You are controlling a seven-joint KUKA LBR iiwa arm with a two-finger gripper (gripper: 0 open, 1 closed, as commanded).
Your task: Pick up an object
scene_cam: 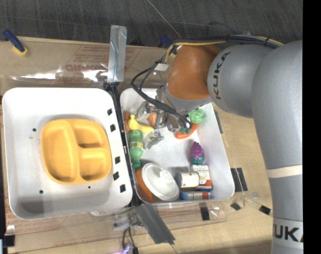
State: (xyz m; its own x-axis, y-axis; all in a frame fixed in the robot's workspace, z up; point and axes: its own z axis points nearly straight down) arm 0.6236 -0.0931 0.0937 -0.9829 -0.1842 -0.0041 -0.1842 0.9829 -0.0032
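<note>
The gripper (158,121) hangs low in the right bin (220,151), at ten o'clock of its floor, and whether it is spread or closed I cannot tell. Just beside it at nine o'clock lies a yellow toy banana (135,125), with green toy vegetables (135,144) at seven. The banana looks light, hard and slick, so pinching across its narrow middle seems best.

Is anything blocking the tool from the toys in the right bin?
Nothing visible does. The tool is down inside the right bin, among the yellow toy, green toy and orange piece, with no cover over them.
</note>
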